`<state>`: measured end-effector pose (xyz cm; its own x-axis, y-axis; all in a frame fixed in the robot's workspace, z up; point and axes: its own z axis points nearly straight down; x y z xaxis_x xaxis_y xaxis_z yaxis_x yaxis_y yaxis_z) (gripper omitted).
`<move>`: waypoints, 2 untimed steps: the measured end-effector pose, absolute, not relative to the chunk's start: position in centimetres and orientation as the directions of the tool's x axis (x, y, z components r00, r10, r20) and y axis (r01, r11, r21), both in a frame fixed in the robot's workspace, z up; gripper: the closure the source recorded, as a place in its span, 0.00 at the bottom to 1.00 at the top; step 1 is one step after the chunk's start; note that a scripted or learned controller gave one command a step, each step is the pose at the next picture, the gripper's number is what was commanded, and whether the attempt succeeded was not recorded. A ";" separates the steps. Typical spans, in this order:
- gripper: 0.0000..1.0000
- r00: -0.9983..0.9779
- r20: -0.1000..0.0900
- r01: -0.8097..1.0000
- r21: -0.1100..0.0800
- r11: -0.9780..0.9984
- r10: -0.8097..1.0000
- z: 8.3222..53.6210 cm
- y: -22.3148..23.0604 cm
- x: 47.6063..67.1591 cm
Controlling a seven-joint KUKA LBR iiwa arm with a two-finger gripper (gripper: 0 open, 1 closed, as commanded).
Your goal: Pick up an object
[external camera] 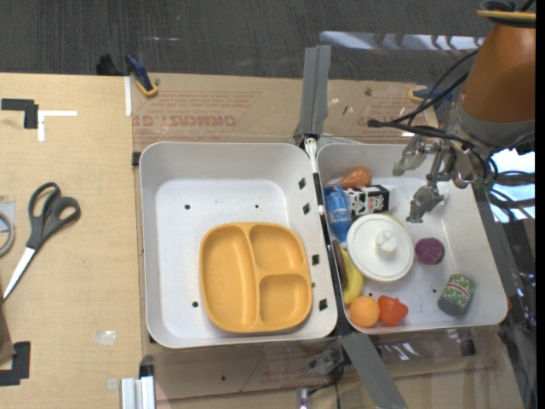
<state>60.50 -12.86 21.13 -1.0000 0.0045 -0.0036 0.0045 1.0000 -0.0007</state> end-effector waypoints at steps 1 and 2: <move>0.00 -0.952 -0.008 0.307 0.001 0.952 0.307 11.9 -10.6 61.1; 0.00 -0.928 -0.007 0.373 0.001 0.928 0.373 10.6 -10.2 62.8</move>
<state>62.82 -10.18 10.60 -0.9279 0.3728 -0.0074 0.3728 0.9279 0.0006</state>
